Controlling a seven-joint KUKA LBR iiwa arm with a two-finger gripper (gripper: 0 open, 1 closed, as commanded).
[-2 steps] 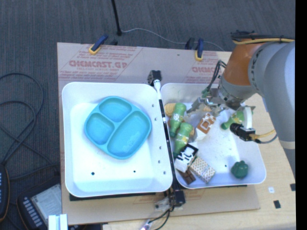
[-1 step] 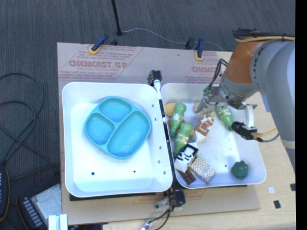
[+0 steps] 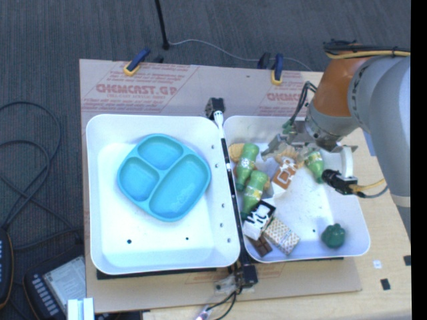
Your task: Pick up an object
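Observation:
My gripper (image 3: 291, 149) hangs low over the back of the right bin (image 3: 347, 209), open, its fingers spread above a small tan object (image 3: 287, 155). Nothing is held between them. Just in front of it lies an orange and white carton (image 3: 285, 175). A small green item (image 3: 313, 164) lies to the gripper's right. Three green bottles (image 3: 245, 173) are clustered along the bin's left wall. Near the front sit a black and white pack (image 3: 259, 215), a checkered box (image 3: 281, 236) and a green pepper (image 3: 333, 235).
The left bin (image 3: 107, 239) holds a blue divided plate (image 3: 164, 176). A black clip (image 3: 215, 107) sits at the back where the two bins meet. A black connector with a yellow cable (image 3: 340, 181) hangs from the arm over the right bin.

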